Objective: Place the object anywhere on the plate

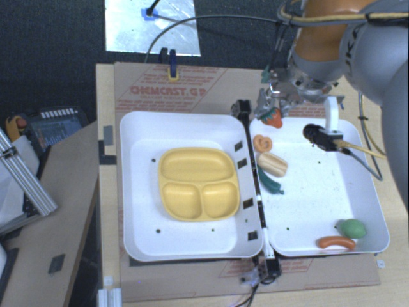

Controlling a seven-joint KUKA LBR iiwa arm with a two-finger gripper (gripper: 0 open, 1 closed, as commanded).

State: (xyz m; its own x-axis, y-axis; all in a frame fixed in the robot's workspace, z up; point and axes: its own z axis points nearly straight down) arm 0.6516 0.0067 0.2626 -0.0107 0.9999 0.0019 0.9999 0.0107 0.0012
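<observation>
Jaws over the orange piece at the right bin's far corner, plate waiting in the left bin

In the camera view we take the yellow plate (197, 184) as our landmark: it sits in the middle of the left bin (137, 171), three compartments up, with nothing on it, so the task is not yet done. To the right of the plate, across the divider, the right bin (364, 190) holds the candidates: an orange ring (262, 143), a tan roll (273, 165) and a green pod (270, 183) just beside the plate's side, and a green ball (353, 228) and an orange sausage (335, 242) well apart from it. Beyond the plate, up and right, the jaws (271, 110) hang right over a small orange-and-green piece (273, 119), which we judge to be the object; whether they are spread or pinching it, we cannot tell.
</observation>
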